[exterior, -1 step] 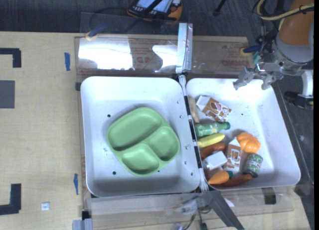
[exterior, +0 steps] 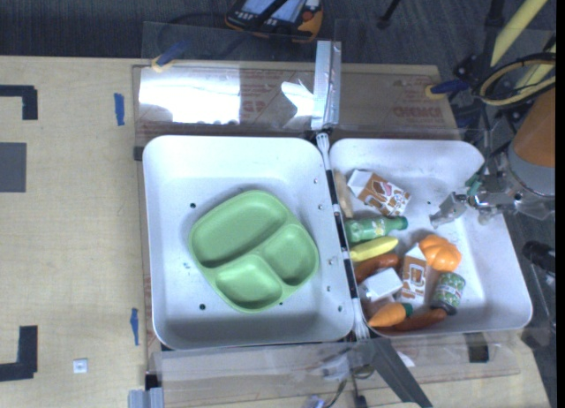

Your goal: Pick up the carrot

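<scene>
Carrot (exterior: 389, 313): one, orange with a green end, lying at the front edge of the right bin (exterior: 508, 265), the item nearest the camera, touching a reddish-brown sausage-like piece (exterior: 426, 319) to its right.
Gripper (exterior: 455, 207): over the upper right part of the right bin, above bare white floor, well apart from the carrot; it holds nothing that can be seen, and whether its fingers are spread or closed I cannot tell.
Bins: two, white, side by side.
Left bin (exterior: 168, 221): one green three-compartment plate (exterior: 254, 249).
Right bin, other items: one green bottle (exterior: 378, 227), one yellow banana (exterior: 374, 248), one orange rounded fruit (exterior: 440, 253), one small green can (exterior: 448, 291), two printed cartons (exterior: 381, 192), one white block (exterior: 381, 284).
</scene>
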Motion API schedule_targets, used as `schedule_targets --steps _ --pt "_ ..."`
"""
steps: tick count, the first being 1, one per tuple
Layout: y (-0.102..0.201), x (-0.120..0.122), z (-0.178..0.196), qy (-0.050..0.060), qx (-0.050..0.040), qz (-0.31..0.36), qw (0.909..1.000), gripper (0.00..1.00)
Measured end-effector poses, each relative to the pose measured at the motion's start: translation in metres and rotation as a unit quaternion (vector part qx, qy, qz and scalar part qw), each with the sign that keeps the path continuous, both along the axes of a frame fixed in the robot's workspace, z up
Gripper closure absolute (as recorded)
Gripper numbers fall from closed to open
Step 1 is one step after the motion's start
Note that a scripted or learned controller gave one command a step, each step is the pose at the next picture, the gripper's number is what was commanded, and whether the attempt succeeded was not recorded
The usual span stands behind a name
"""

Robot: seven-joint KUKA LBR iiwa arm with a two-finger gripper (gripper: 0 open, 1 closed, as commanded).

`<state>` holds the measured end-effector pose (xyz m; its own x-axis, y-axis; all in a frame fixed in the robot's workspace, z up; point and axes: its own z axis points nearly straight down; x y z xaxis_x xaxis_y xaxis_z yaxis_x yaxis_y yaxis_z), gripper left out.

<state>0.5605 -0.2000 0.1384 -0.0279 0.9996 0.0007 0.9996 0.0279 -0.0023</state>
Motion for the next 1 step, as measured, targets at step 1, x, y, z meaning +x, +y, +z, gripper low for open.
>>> schedule_targets --steps 1 --pt "0.012 -0.0387 -0.0523 0.0 0.0008 -0.132 0.9913 0.0"
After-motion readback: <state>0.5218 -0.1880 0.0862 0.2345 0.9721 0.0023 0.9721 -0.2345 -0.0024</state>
